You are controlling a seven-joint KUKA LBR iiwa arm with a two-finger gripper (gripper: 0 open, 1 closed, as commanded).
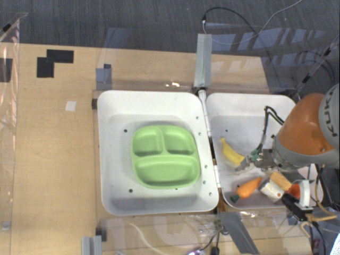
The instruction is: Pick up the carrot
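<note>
The carrot, orange with a green stub at its lower left end, lies near the front wall of the right bin. My gripper hangs low in that bin, just above the carrot in the view and beside the right end of a yellow banana. The grey arm with its orange band reaches in from the right and hides the bin's right part. Nothing shows held in the gripper.
The left bin holds a green divided plate. To the right of the carrot lie a white and tan piece and a red object. Cables run along the arm.
</note>
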